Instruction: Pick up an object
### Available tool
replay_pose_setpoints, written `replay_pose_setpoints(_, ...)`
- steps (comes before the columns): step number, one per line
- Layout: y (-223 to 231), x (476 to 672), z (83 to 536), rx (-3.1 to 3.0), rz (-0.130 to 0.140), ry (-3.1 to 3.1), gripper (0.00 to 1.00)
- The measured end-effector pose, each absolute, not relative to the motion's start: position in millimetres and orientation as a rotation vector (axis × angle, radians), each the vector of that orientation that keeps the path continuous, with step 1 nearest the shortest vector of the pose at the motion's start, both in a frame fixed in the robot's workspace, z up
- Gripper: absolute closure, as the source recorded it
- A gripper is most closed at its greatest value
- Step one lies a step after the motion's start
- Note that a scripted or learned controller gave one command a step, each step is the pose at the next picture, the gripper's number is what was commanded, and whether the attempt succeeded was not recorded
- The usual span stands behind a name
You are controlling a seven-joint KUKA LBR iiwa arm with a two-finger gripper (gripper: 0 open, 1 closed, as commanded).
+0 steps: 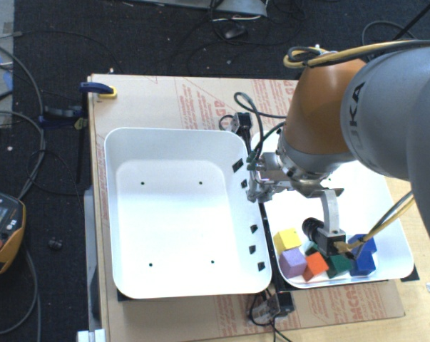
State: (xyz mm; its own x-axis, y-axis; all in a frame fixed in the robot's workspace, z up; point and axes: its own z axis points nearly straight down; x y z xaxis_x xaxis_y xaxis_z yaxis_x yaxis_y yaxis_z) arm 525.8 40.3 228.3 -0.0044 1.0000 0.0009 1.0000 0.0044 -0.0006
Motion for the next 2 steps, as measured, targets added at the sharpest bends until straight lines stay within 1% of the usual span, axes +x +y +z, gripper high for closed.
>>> replay_pose_setpoints(1, 94.1, 540.8, 226.8, -2.216, 0.0, -2.226, 1.0)
replay_pose_setpoints(2, 91.7, 541.0, 227.0, -2.221, 0.001, -2.222, 0.0)
